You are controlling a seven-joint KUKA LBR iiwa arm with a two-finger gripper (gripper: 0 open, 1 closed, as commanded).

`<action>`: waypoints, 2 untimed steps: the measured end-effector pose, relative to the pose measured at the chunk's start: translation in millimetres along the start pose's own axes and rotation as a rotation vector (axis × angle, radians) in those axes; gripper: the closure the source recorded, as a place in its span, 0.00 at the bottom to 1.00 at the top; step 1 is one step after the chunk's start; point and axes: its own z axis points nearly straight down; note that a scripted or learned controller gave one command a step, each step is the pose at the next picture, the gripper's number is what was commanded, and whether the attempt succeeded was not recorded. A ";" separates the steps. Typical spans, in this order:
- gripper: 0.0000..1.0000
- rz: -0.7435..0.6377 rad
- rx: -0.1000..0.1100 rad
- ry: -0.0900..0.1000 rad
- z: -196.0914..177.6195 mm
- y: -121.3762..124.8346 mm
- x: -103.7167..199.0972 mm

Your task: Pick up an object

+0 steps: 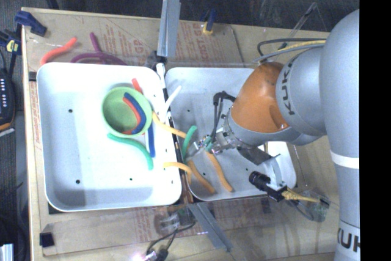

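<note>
We are seeing the grey arm with its orange band (263, 107) reaching into the right shallow white bin (201, 79). The two-finger gripper (204, 145) is hanging low at that bin's left side, close to a teal bent flexible strip (189, 136) and an orange curved strip (219, 173). We cannot tell its state. In the left white bin (67, 131), a green round plastic cup (125, 112) is lying with red and blue strips across it.
</note>
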 end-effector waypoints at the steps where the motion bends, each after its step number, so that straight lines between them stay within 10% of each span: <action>1: 1.00 -0.008 0.005 0.006 -9.0 0.2 1.9; 2: 1.00 -0.138 0.012 0.017 -110.4 73.1 -48.9</action>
